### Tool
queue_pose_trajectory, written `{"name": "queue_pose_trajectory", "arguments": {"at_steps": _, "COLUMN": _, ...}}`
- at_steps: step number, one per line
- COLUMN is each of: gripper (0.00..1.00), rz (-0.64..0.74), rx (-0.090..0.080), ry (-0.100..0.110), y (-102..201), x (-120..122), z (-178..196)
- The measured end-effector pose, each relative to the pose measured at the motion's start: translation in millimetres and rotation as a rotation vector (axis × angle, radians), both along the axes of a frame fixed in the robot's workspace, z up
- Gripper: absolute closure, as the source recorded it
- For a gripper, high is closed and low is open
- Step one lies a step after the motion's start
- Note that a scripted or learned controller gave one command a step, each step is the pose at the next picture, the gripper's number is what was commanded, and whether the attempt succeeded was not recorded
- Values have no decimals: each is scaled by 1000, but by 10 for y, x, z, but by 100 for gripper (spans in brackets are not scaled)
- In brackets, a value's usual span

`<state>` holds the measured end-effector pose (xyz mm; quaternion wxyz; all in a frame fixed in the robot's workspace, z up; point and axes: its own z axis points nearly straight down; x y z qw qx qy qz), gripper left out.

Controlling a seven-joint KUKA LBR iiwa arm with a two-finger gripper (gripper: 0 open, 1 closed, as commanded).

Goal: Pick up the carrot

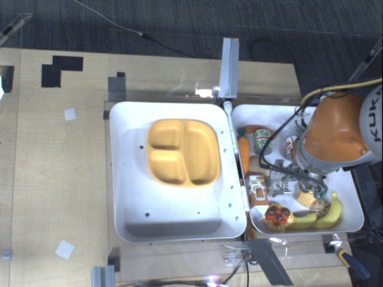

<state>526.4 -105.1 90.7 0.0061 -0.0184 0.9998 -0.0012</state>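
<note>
The carrot (243, 154) is a slim orange stick lying along the left wall of the right bin (354, 219), its length running front to back. My gripper (291, 183) hangs low over the middle of that bin, to the right of the carrot and a bit nearer the front. It is apart from the carrot. The arm's orange band (335, 130) sits above it and hides part of the bin's back right.
A green-labelled can (261, 139) lies right of the carrot. A small box (258, 191), strawberries (276, 216) and a banana (318, 217) crowd the bin's front. The left bin (128, 214) holds a yellow divided plate (182, 152).
</note>
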Motion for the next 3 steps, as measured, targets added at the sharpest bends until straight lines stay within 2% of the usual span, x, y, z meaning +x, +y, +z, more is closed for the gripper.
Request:
{"name": "queue_pose_trajectory", "arguments": {"at_steps": 1, "gripper": 100, "rz": 247, "rx": -2, "ry": 3, "y": -255, "x": -315, "z": 101}}
{"name": "queue_pose_trajectory", "arguments": {"at_steps": 2, "gripper": 100, "rz": 650, "rx": -6, "ry": 3, "y": -614, "x": -233, "z": 507}}
{"name": "queue_pose_trajectory", "arguments": {"at_steps": 3, "gripper": 100, "rz": 364, "rx": -3, "ry": 0, "y": -383, "x": -167, "z": 982}}
